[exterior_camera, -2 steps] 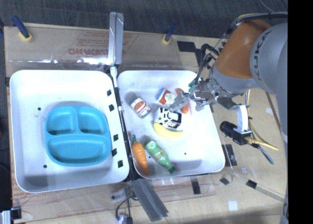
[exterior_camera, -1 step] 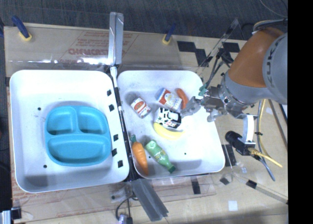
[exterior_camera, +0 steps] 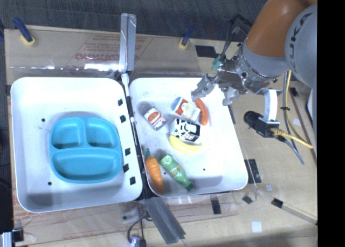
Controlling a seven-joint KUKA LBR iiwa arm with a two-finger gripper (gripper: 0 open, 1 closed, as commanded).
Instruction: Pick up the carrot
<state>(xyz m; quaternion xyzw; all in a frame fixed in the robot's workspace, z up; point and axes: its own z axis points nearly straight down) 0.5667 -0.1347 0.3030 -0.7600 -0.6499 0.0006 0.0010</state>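
two shallow white bins side by side on the bench [exterior_camera: 54,46], left bin [exterior_camera: 21,132] and right bin [exterior_camera: 226,154], parted by a narrow grey divider [exterior_camera: 128,46] along the shared wall. wide bare floor around the left bin's rim, most of all along the top and the near-left corner. in the right bin, open floor along the right wall and the near-right corner, and a bare strip under the top wall on the left side.

in the left bin, only a blue sectioned tray [exterior_camera: 85,150], lying flat near the middle.

in the right bin, a cluster mid-bin: black-and-white carton [exterior_camera: 187,131] lying over a yellow banana [exterior_camera: 183,145]; just above, a red-and-white packet [exterior_camera: 187,109] touching a red sausage-like piece [exterior_camera: 203,112]; to the left, apart, a small red-and-white can [exterior_camera: 154,118] on its side. near the front-left corner, carrot [exterior_camera: 154,171], orange with green top toward the divider, close against the left wall, green bottle [exterior_camera: 174,171] just beside it on the right, tilted.

gripper [exterior_camera: 215,90] hanging over the right bin's upper right corner, well apart from the carrot, fingers spread apart, nothing between them.
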